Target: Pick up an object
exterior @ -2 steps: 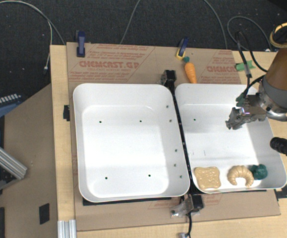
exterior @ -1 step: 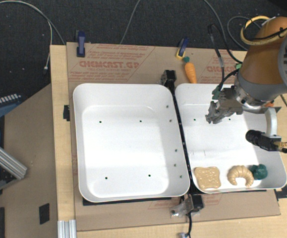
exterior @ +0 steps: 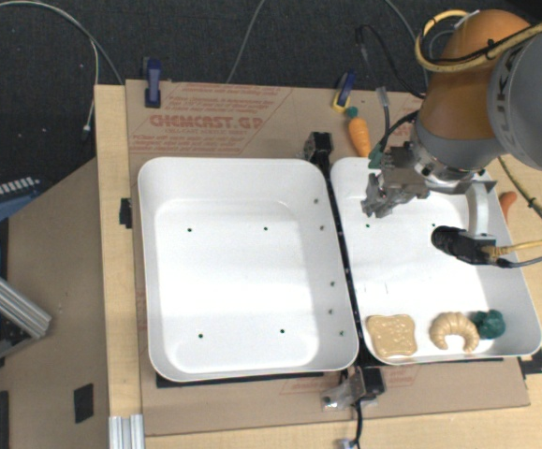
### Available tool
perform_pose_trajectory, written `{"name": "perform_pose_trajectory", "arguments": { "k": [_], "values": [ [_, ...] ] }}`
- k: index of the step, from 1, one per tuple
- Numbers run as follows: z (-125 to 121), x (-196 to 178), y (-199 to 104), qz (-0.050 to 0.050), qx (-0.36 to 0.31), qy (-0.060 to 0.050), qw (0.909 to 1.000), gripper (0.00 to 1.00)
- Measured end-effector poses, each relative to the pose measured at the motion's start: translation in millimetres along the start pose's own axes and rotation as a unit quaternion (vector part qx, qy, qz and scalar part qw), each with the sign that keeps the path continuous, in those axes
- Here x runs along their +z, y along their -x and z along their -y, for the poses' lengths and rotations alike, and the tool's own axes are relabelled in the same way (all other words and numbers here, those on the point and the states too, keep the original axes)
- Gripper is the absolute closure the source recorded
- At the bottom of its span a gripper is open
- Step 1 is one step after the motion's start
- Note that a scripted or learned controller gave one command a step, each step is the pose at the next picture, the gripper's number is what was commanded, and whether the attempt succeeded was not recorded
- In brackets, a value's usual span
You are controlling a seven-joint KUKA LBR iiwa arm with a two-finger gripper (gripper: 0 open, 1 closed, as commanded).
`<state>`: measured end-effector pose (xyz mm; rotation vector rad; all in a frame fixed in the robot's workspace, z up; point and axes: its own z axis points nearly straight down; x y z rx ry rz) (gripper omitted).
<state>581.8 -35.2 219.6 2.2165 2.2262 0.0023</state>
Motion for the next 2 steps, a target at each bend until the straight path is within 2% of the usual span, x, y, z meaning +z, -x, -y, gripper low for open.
{"name": "perform_pose_trajectory", "arguments": {
  "k": [1, 2],
  "values": [
    [-11.2, 5.7, -45.2, 0.0, 0.0, -0.001, 1.0, 1.0],
    [-33.2, 1.5, -104.4, 0.0, -0.001, 0.0, 1.0, 1.0]
  ]
}}
